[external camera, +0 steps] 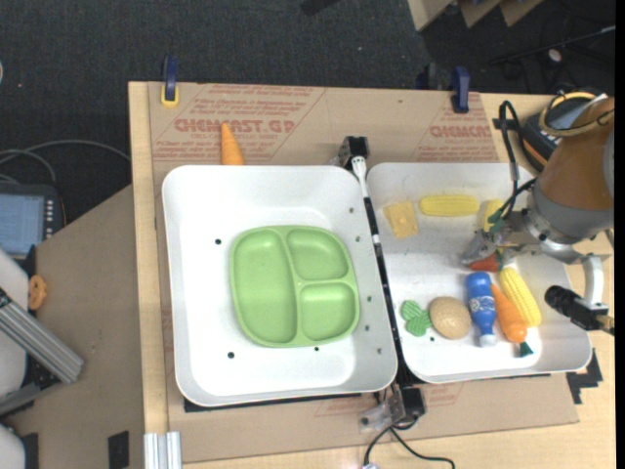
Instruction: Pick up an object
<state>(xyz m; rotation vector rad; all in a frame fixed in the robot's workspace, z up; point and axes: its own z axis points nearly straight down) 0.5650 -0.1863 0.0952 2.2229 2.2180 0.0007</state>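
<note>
Dark carpet surrounds the cardboard-topped surface (293,115) carrying two white bins. Taking the green divided plate (293,284) in the left bin (195,360) as landmark: to its right, in the right bin (557,360), lie a green leafy toy (414,317), a tan round potato-like toy (449,317), a blue bottle (479,307), an orange carrot (509,319) and a yellow corn cob (520,295), packed close together. Farther right and slightly up from the plate, the pincer (493,245) hangs low over a small red object (482,261); whether it is released or clenched cannot be told. Beyond, up-right of the plate, lie a yellow cheese piece (400,218) and another corn cob (449,205). Above the plate, outside the bins, an orange cone-shaped thing (230,146) rests on the cardboard.
</note>
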